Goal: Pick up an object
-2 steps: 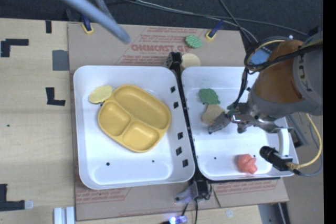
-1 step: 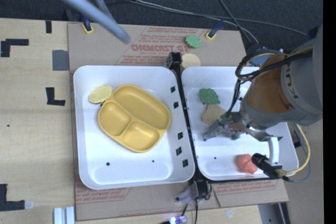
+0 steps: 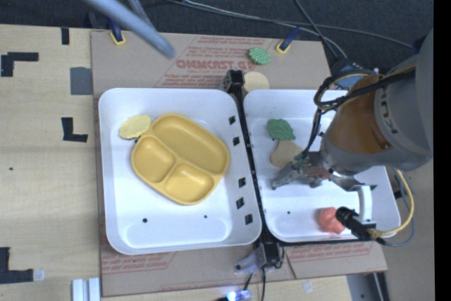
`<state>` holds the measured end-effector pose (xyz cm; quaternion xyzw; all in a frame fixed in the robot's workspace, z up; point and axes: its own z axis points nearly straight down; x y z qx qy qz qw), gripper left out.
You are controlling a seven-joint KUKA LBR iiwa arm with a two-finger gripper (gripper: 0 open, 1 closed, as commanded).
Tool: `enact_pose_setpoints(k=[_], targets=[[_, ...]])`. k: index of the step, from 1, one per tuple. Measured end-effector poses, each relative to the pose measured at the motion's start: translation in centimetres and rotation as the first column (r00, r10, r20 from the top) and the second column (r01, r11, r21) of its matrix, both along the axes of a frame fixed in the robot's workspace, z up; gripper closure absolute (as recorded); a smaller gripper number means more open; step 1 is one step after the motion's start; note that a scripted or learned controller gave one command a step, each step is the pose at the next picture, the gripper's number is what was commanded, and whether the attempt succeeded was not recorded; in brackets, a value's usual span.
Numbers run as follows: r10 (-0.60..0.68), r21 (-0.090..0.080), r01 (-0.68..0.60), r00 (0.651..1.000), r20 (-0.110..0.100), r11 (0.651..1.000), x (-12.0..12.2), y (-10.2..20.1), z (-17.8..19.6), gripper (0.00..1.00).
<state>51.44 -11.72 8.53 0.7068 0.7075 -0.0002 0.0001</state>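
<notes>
Looming nearest your camera, the grey arm (image 3: pixel 394 116) with its orange band enters from the right and covers much of the right bin.

Take the yellow divided plate (image 3: pixel 180 157) as your landmark; every place below is read from it.

1. Worktop (image 3: pixel 42 151): pale wood, with a brown cardboard sheet (image 3: pixel 204 60) under both bins.
2. Left bin (image 3: pixel 120 222): white, shallow; it holds the plate, which lies tilted across its middle.
3. Right bin (image 3: pixel 296 225): white, directly right of the plate, across the black divider.
4. Claw (image 3: pixel 282 178): right of the plate, low inside the right bin, dark fingers pointing toward the divider. You see them drawn close together at the tips, with nothing visible between them.
5. Tan piece (image 3: pixel 284 151): right of the plate, just above the claw tips; whether it touches them cannot be told.
6. Green leaf-shaped piece (image 3: pixel 280 128): right of the plate and slightly higher, touching the tan piece's upper edge.
7. Red-orange object (image 3: pixel 328 219): far right of the plate and lower, near the right bin's front wall, apart from the claw.
8. Pale yellow piece (image 3: pixel 134 126): at the plate's upper-left rim, touching it.
9. Green waffle-patterned piece (image 3: pixel 259 55): above and right of the plate, on the cardboard outside the bins.
</notes>
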Motion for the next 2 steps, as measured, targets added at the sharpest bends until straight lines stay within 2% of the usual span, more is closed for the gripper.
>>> enact_pose_setpoints(k=[1,2], targets=[[0.0,-0.001,0.0,1.0,0.003,1.0,0.1,0.0,1.1,1.0],[0.0,0.0,0.0,1.0,0.004,1.0,-0.1,-0.3,7.3,1.0]])
